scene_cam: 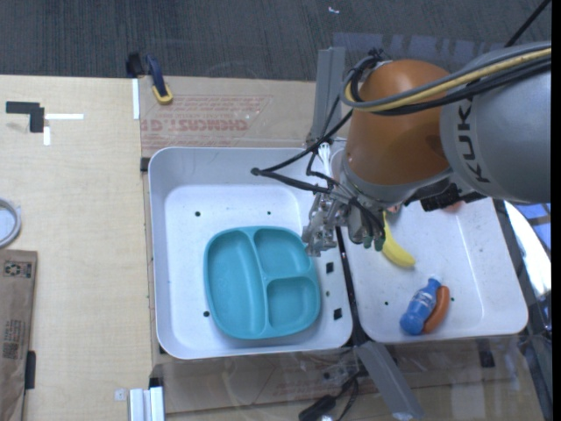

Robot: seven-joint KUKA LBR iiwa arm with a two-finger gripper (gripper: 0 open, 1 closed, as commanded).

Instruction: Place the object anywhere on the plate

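From my console I saw the arm (456, 121) reaching in from the right, its orange band bulging over the seam between the two bins and the wrist pointing straight down. The jaws (337, 226) hung just above the inner rim where the left bin (175, 235) met the right bin (491, 261), beside the right edge of the teal plate (261, 281). I could not tell how the jaws stood; cables and the wrist body cluttered that spot. The plate, with its three compartments, lay flat in the left bin. A yellow banana (397, 252) lay in the right bin just beside the wrist, partly tucked under it. Nearer the front of that bin a blue bottle (419, 305) rested against an orange sausage-shaped piece (438, 310).
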